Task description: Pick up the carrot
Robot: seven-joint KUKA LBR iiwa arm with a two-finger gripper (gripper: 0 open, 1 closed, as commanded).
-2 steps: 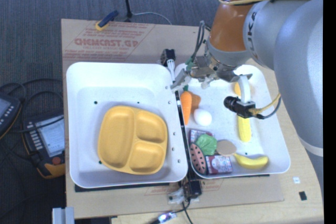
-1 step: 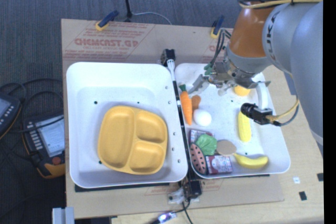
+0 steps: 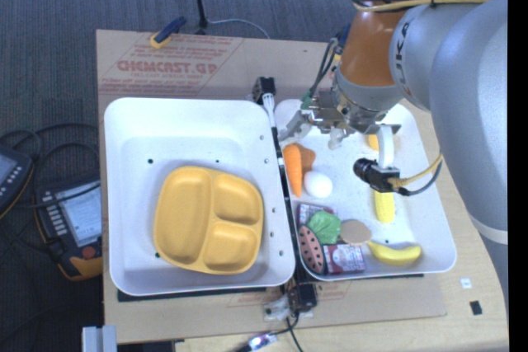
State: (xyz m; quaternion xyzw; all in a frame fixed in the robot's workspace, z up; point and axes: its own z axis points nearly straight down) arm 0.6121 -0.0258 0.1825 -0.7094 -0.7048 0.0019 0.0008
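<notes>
The carrot lies in the right bin against its left wall, pointed end toward the front, with its thick orange end up near the gripper. My gripper hangs just above and behind that thick end, under the orange wrist band. Its two metal fingers look spread apart with nothing between them. The carrot rests on the bin floor, touching a white egg.
The right bin also holds a green leafy item, a red striped slice, a red packet, a banana, a tan disc and a yellow corn cob. A yellow divided plate lies in the left bin.
</notes>
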